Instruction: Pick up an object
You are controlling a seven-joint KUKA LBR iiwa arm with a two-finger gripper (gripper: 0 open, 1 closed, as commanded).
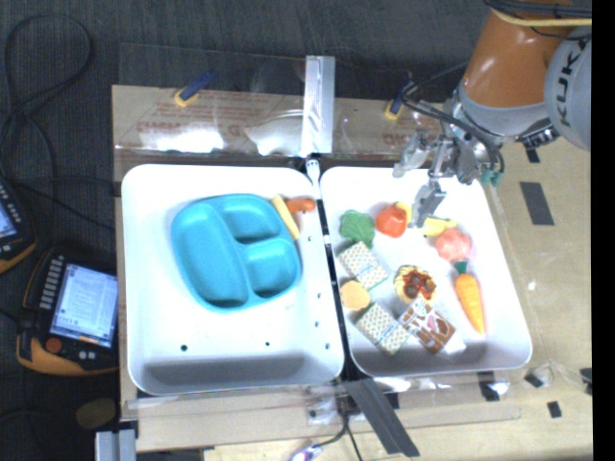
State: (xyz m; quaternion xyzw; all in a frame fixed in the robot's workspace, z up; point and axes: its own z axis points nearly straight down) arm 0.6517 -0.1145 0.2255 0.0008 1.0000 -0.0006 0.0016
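Nothing is picked up yet: the gripper hangs over the right bin, jaws apparently parted and grasping nothing, just above the toy tomato; descending and closing remain.

Two white bins, one blue tray, one carrot.

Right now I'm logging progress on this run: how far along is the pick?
Done: the arm has reached in, and the gripper hangs low over the back of the right bin, beside the tomato. In hand: nothing visible between the fingers. Left: the grasp and lift. The carrot, the broccoli and the other toy foods lie in that bin; the blue tray sits in the left bin.
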